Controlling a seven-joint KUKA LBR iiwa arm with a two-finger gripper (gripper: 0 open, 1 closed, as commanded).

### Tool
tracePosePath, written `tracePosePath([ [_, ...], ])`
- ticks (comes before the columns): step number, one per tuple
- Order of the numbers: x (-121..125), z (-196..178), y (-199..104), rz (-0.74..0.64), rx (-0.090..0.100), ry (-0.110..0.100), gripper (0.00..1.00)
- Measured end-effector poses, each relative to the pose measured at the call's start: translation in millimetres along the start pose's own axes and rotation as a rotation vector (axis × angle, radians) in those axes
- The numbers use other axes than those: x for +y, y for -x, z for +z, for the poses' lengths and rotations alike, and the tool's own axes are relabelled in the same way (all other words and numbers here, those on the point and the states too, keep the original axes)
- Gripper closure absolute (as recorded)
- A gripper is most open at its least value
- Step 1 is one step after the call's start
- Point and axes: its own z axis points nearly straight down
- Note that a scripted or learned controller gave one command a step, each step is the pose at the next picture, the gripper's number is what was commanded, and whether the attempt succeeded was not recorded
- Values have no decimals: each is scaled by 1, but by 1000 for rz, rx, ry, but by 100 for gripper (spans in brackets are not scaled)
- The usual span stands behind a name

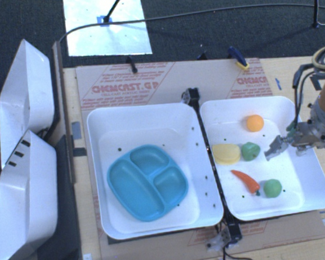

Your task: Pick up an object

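Note:
The right bin [309,190] holds an orange ball [254,123], a flat yellow piece [227,153], a green piece [250,150] touching the yellow one, a red-orange carrot-like piece [245,180] and a green ball [273,188]. My gripper [274,147] hangs over the right half of this bin, just right of the green piece and above the green ball. It reaches in from the right edge. Nothing shows in its grasp.
The left bin [144,114] bears a blue divided plate [148,181]. A black clamp [191,95] sits where the two bins meet at the back. Two spare white bins [27,161] stand tilted at the far left, off the bench.

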Motion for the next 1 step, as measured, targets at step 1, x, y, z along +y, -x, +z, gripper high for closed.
tracePosePath([
  [1,96,67,26,-1,1,-6,0],
])
